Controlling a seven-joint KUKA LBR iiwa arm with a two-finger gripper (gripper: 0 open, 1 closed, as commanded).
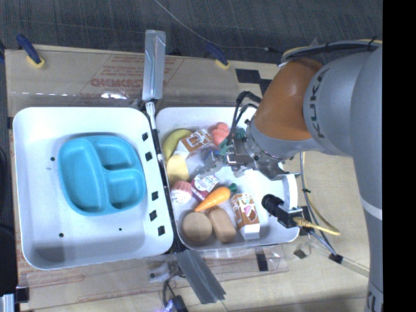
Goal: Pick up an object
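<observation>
Reaching is the step I judge in hand: gripper (218,156) low in the right bin (286,238), just above the carrot (212,199); next, settle onto one item and close.

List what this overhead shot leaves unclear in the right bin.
- Gripper: its tips are small and dark against the clutter, so its state is unreadable in the camera view.
- Right bin: the arm's wrist covers its far right part.
- Pink item: partly hidden behind the gripper body; identity unclear.
- Carton: print too small to read.
</observation>
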